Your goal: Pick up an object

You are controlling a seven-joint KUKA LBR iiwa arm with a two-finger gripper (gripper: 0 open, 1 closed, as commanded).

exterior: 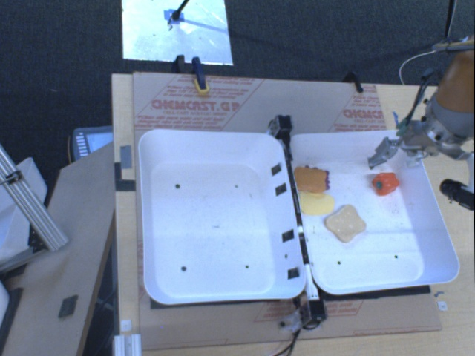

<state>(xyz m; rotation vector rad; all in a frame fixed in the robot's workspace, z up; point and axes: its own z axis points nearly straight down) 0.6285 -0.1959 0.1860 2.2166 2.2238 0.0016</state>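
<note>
Presently, the scene is recorded as follows.

Bench: a board (223,99) printed with red lettering is seen under two shallow white bins set side by side and touching along their inner walls.

Left bin (159,221): only a few small dark dots are noted on its floor.

Right bin (438,262): four small objects are held in it, all in the upper half of the floor.

Orange object (384,184): a small orange-red item with a greenish spot is seen lying toward the right of the right bin, apart from the other three; it is possibly a toy pepper, though the detail is too coarse to confirm.

Brown and orange object (312,179): it is placed close to the dividing wall, with a dark purple patch at its right edge.

Yellow piece (318,204): a flat pale yellow shape is found just below the brown and orange object, touching or nearly touching it.

Tan piece (345,223): a lobed beige shape is seen just below and to the right of the yellow piece.

Arm (454,95): it is observed entering from the right, over the upper right corner of the right bin.

Gripper (386,154): it is positioned just above and slightly left of the orange object. Nothing is seen between the fingers; whether the jaws are open or closed cannot be told at this angle.

Backdrop: a shiny square plate (177,21) is noted on the dark surface beyond the bench.
</note>
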